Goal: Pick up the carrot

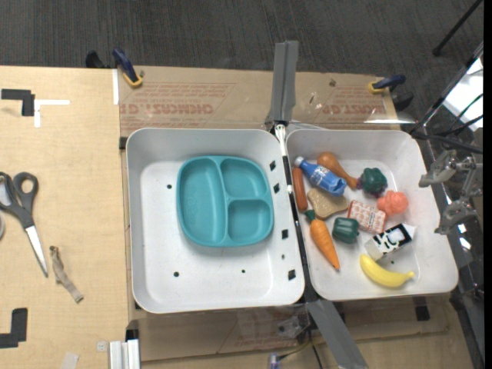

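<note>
At bench's right edge — tool (453, 194) outside right bin (419, 148), grip state unclear, carrot (324, 242) untouched.

In the left shallow white bin (146, 229) you have a teal plastic plate with three compartments (226, 201), lying flat near the bin's middle. The right white bin (419, 167) holds a yellow toy banana (386, 273) at its near edge, a blue bottle (321, 176) toward the far left, a dark green broccoli-like piece (373, 179), and a black-and-white carton (393, 238), possibly milk. On the wooden bench to the far left you'll see grey-handled scissors (23, 214). Blue-and-yellow clamps (127, 68) grip the cardboard behind the bins.
</note>
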### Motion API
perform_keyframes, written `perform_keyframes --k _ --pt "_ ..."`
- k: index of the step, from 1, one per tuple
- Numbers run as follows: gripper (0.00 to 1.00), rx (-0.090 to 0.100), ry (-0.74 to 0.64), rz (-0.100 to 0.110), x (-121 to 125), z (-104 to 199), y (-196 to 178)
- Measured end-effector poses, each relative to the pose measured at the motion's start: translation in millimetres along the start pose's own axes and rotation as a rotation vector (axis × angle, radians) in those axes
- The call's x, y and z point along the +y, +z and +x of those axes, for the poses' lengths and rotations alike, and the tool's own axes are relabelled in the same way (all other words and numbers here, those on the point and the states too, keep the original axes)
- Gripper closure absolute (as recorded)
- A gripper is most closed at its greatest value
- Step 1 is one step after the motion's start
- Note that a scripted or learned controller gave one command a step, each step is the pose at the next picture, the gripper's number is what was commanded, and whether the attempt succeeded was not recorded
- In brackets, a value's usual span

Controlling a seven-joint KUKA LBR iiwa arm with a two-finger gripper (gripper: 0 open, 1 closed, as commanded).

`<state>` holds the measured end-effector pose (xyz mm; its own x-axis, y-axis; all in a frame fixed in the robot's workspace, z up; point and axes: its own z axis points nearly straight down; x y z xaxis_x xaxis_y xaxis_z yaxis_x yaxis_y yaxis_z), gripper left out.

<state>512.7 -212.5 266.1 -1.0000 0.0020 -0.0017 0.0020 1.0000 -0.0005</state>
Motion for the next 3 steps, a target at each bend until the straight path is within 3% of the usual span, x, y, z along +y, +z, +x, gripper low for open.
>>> perform_keyframes --k 1,2,3 --pt "0.0 0.001 -0.013 -0.001 63.7 8.3 129.1" --pt "0.0 0.0 -0.098 0.0 117.2 6.6 173.8" --pt "0.0 -0.002 0.366 0.0 112.3 -58.3 173.1"
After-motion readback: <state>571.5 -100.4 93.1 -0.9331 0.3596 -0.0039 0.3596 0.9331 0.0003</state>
